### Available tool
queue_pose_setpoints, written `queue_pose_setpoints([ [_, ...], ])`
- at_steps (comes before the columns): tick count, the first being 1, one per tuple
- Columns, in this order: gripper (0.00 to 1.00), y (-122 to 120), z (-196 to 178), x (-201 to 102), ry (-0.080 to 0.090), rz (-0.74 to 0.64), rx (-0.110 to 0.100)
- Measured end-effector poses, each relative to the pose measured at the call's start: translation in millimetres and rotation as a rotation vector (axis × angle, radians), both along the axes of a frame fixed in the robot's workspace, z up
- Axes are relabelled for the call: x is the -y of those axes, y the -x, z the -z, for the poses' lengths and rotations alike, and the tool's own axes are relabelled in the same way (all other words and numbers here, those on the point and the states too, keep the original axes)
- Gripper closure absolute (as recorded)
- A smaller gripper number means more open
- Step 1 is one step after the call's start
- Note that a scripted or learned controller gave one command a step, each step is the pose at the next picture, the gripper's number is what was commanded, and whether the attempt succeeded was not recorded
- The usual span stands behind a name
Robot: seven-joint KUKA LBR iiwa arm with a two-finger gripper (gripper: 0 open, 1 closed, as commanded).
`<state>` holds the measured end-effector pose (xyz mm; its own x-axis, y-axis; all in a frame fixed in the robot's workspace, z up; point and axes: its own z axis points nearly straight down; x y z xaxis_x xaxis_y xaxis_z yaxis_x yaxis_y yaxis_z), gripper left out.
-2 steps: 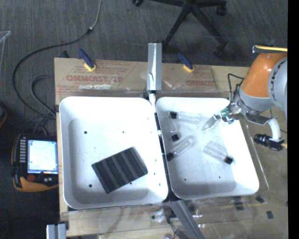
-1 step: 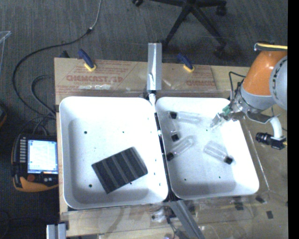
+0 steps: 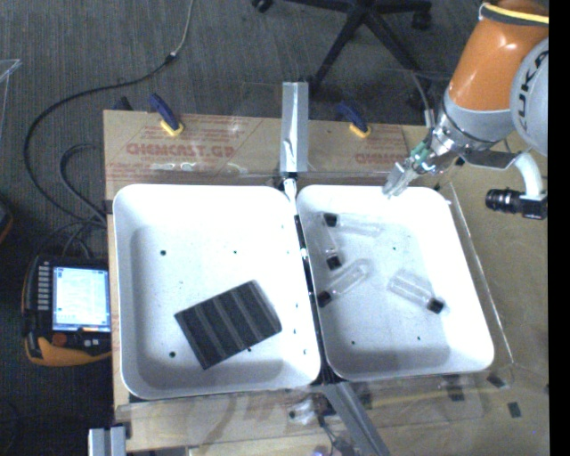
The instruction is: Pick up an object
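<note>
Three clear plastic tubes with black caps lie in the right bin: one near the back, one in the middle by the left wall, one toward the right. A small black cap lies loose between them. A black ribbed rectangular block rests in the left bin. My gripper hangs above the back rim of the right bin, pointing down and left, with nothing visible between its fingers.
The two bins sit side by side on a cardboard-covered bench with blue and yellow clamps at the back. A grey metal bar stands behind the seam. A handheld pendant lies on the floor at left. A chair base is behind.
</note>
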<state>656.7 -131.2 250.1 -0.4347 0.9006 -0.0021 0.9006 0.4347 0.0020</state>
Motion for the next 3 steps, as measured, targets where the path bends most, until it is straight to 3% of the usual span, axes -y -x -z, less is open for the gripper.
queue_pose_setpoints([
  [1,1.0,-12,20,-92,-0.002,0.088,-0.004],
  [2,1.0,-4,-25,-47,0.001,0.351,-0.002],
  [3,1.0,-4,-34,-46,0.005,0.351,-0.001],
])
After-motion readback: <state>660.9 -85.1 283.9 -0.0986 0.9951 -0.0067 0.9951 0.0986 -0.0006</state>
